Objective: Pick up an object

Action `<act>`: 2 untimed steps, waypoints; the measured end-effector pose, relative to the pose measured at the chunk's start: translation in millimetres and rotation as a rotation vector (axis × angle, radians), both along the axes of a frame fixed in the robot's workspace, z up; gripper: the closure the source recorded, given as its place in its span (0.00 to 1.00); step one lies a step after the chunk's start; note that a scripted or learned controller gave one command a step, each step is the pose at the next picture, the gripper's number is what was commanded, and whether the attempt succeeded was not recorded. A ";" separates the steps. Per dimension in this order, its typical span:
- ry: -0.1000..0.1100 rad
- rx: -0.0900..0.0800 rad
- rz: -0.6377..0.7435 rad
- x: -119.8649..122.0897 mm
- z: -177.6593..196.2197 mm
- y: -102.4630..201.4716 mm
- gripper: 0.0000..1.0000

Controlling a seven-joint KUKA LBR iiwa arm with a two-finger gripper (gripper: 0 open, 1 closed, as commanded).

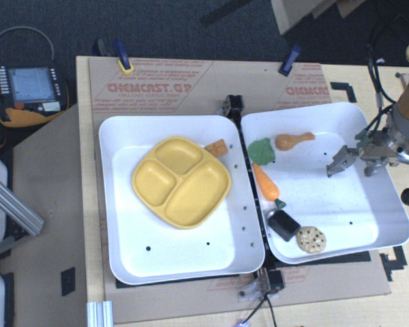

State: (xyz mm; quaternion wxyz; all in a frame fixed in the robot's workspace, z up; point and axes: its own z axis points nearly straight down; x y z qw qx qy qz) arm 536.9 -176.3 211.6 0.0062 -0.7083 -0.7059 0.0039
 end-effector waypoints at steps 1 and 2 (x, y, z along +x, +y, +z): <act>-0.014 -0.003 0.004 3.1 7.2 0.4 0.00; -0.009 -0.001 0.002 8.9 -42.4 -6.2 0.00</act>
